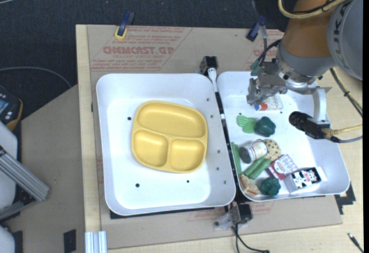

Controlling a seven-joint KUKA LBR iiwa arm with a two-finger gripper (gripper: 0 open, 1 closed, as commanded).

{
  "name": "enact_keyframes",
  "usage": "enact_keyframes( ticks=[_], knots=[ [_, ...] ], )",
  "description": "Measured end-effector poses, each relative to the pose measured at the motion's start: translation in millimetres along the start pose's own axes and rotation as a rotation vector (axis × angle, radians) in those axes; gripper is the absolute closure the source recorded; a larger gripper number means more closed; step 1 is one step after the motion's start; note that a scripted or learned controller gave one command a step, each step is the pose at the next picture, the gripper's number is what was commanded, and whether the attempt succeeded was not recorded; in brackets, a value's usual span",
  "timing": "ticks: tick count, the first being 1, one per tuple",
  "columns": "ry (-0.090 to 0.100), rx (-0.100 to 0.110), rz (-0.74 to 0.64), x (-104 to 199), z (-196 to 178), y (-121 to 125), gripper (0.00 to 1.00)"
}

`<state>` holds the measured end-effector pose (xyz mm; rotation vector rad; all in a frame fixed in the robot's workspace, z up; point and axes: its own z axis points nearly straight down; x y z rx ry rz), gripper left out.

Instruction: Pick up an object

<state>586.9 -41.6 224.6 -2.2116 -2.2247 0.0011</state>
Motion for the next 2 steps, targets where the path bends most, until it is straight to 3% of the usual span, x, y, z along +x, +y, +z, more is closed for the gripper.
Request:
enact_keyframes(
  ticks=[1, 2],
  knots=[
    [0.000, -0.005, -0.001, 55.6, -9.7, -2.2, 1.00],
    [-0.002, 0.001, 0.003, 80.7, 11.4, 1.5, 1.00]
  ],
)
